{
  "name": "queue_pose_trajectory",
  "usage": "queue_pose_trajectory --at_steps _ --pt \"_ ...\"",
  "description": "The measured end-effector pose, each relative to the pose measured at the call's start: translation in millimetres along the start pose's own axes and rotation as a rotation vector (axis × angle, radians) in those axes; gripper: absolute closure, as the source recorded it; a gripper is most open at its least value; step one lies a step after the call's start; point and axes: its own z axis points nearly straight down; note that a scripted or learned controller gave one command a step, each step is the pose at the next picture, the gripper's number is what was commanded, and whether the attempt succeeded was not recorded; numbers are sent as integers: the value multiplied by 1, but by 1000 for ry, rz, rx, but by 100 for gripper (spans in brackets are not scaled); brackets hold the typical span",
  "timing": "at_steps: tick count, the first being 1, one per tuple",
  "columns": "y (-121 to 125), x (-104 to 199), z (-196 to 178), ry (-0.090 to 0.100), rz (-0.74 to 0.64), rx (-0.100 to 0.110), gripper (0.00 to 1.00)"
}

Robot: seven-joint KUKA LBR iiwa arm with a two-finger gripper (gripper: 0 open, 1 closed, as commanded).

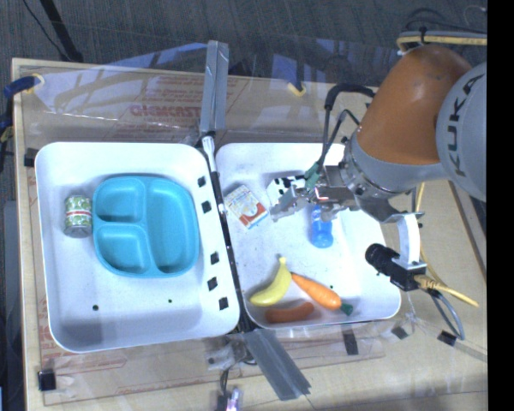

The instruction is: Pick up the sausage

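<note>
The sausage is a short reddish-brown link lying flat against the near wall of the right bin. It sits just below a banana and a carrot. My gripper hangs over the far middle of the right bin, well away from the sausage. A small blue bottle stands right beneath and beside it. The wrist hides the gripper's tip.
A small red and white carton lies near the divider, and a black and white item is by the gripper. The left bin holds a blue divided plate and a small can.
</note>
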Motion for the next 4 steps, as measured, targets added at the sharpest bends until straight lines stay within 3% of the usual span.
queue_pose_trajectory --at_steps 1,2,3,4 --pt "-32 -33 107 1 92 1 0" --pt "-31 -59 188 1 12 -2 0" --pt "47 -93 132 0 -32 -2 0" --pt "88 -103 187 0 54 -1 0"
